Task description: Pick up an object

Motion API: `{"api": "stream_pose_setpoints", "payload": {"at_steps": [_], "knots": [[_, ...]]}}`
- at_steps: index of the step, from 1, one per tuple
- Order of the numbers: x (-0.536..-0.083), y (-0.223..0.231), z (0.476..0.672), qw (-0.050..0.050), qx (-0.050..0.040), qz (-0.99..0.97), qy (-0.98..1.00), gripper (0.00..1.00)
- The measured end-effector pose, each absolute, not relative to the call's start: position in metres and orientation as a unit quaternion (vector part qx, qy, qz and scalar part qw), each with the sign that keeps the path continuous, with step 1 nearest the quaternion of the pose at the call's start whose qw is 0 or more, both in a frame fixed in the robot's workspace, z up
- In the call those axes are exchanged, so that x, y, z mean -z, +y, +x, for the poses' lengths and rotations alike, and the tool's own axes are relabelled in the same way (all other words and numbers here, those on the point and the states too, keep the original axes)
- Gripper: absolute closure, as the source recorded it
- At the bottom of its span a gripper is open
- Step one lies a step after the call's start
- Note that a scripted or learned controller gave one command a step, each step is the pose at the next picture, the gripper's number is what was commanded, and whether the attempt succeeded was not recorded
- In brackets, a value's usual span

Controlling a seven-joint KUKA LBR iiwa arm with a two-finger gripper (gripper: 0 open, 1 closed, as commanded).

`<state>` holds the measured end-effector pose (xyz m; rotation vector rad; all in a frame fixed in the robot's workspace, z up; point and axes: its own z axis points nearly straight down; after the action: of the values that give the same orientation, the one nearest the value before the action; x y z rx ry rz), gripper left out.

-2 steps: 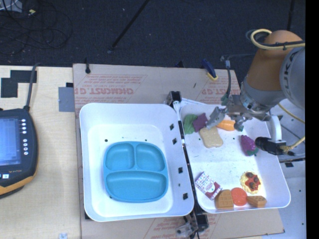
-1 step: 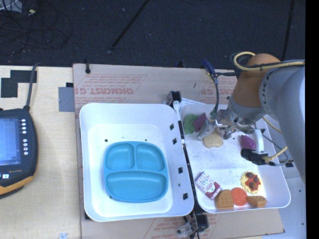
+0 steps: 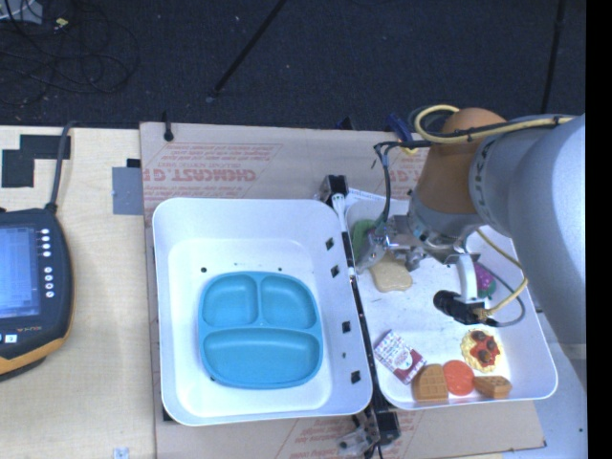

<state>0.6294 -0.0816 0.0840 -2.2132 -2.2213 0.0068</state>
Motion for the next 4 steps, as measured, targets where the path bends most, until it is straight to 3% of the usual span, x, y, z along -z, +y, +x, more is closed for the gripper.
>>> {"api": "stream_pose_setpoints", "payload": {"at_steps": [1,2,3,4], "knots": [[-0.085,-0.085,0.616,0.003,-0.0018,-0.707,-0.707,0.00],[-0.084,-0.111,0.645,0.001,-0.0013,-0.707,-0.707,0.00],[-0.085,-0.090,0.580,0.003,-0.0013,-0.708,-0.706,0.00],[-0.107,-0.084,0.647,0.000,-0.0002,-0.706,-0.708,0.00]]}}
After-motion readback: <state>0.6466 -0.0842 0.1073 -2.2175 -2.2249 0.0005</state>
